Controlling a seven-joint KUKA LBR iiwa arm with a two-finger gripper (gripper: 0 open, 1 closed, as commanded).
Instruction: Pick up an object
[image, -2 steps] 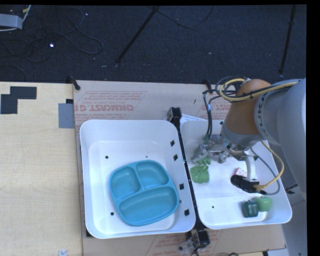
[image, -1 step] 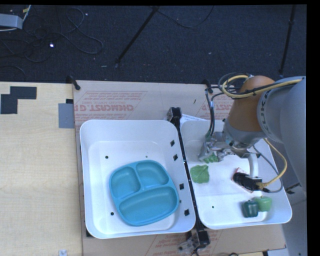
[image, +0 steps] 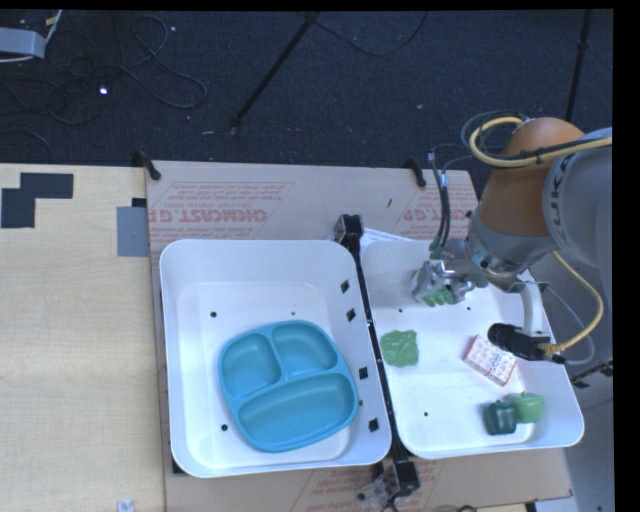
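Toward the far side of the right-hand shallow white bin (image: 560, 440), the grey two-finger gripper (image: 440, 285) hangs low over the bin floor, and a small green object (image: 437, 297) shows right at its tip. The fingers look closed around that green piece — though the metal hides much of it, so how firm the hold is cannot be judged.

All else is placed from the gripper. Nearer the camera and slightly toward the divider lies a crumpled green leafy lump (image: 400, 347), apart from the gripper. Further toward the arm's side lies a flat red-and-white printed packet (image: 490, 360), with a black cable fitting (image: 515, 340) hanging over its edge. Beyond that, in the bin's near corner, a dark teal block (image: 499, 418) sits touching a light green rounded piece (image: 528, 406). Well away across the divider, a blue compartment tray (image: 290, 385) fills the left white bin (image: 185, 300).

The risk, as I judge it, is a shallow pinch: if the fingers catch only an edge of the green object, it could slip out on the lift and drop back into the bin. The bin's far wall is also close — a sideways drift could clip it.
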